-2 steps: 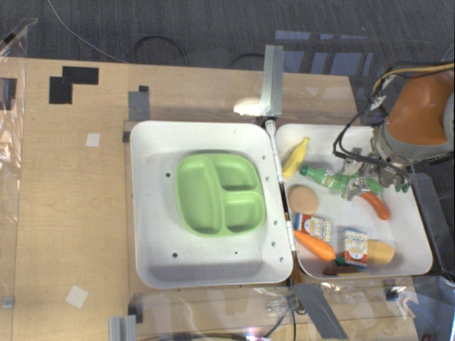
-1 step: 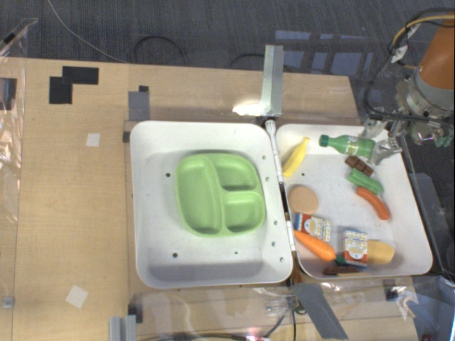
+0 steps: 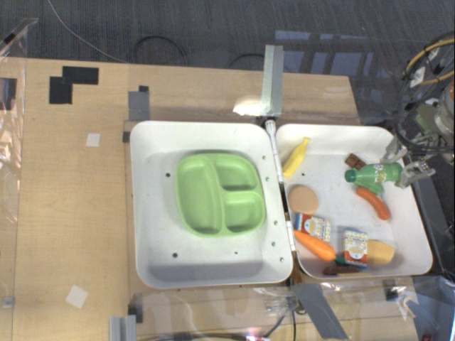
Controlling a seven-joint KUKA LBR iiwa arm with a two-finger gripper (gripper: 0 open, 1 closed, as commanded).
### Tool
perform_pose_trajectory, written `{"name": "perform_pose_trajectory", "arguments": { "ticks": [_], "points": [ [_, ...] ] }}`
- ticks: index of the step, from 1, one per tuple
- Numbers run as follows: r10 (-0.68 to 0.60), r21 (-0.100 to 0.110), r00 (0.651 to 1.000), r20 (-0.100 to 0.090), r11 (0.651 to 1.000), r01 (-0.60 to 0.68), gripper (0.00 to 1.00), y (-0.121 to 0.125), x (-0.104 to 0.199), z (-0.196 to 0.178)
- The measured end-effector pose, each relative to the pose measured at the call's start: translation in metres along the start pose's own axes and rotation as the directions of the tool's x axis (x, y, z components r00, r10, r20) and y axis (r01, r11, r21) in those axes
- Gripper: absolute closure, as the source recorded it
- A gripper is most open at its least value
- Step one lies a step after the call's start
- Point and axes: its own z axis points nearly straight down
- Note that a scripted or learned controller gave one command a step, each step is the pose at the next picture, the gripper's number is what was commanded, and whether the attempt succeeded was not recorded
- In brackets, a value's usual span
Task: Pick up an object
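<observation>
Gripper [image 3: 405, 163] stood at the right bin's [image 3: 327, 135] 3 o'clock rim, jaws clamped on a green bottle [image 3: 373, 175] above an orange sausage [image 3: 375, 203].

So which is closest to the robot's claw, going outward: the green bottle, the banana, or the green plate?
From the gripper at the right bin's right edge:
1. Green bottle, right beside it.
2. Banana, at that bin's far left.
3. Green plate, in the left bin.
</observation>
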Motion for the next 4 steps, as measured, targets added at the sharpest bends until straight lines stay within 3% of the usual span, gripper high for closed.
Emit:
{"name": "perform_pose_trajectory", "arguments": {
  "ticks": [1, 2, 3, 4],
  "points": [
    [-0.219, 0.0, 0.976, 0.002, 0.976, 0.219, 1.0, -0.005, -0.016, -0.003],
    [-0.568, -0.002, 0.823, 0.004, 0.823, 0.568, 1.0, -0.037, -0.082, 0.014],
    [-0.92, -0.005, 0.391, 0.005, 0.391, 0.92, 1.0, -0.014, -0.034, 0.077],
    [-0.858, 0.002, 0.513, 0.004, 0.513, 0.858, 1.0, -0.027, -0.068, 0.024]
  ]
}}
